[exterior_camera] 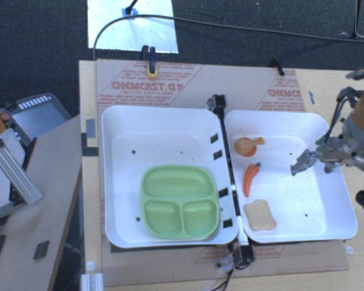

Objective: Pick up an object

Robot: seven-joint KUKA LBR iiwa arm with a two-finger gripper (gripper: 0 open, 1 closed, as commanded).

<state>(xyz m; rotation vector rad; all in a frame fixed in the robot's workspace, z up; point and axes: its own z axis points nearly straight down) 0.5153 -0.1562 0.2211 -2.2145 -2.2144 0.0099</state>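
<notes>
The bench holds 2 white bins side by side. The right bin has 3 toy foods, all near its left wall. An orange carrot with a tiny green top lies almost straight up and down in the middle. Above it, by the back left corner, sits a round orange toy with a small stem. By the front left corner lies a tan slice of bread. The gripper hangs over the right side of this bin, well apart from the foods. I cannot tell if the claw is released or clenched. The left bin holds a green tray with 3 parts, near its front edge.
</notes>
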